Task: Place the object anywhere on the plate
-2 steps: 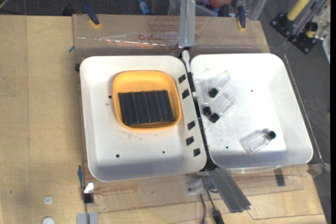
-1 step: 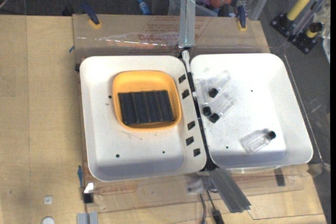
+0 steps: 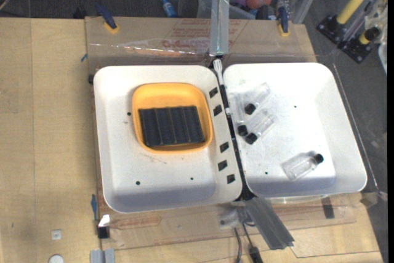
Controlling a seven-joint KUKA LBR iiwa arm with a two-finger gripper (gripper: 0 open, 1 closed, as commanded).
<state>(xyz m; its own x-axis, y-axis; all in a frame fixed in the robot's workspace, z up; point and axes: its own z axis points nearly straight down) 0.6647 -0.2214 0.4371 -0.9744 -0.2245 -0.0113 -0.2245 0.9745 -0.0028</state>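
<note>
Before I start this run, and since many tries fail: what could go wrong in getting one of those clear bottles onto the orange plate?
1. The clear bottles in the right bin lie close together, so a grasp may catch two or knock one away.
2. They are transparent and lie on their sides, like the lone bottle; they may roll or slip.
3. The orange plate already carries a black ribbed block, leaving little bare rim to land on.

We see even, bright overhead light; the white bins [image 3: 289,188] nearly wash out, shadows stay faint, and the whole frame looks soft and slightly grainy, especially the background clutter.
</note>
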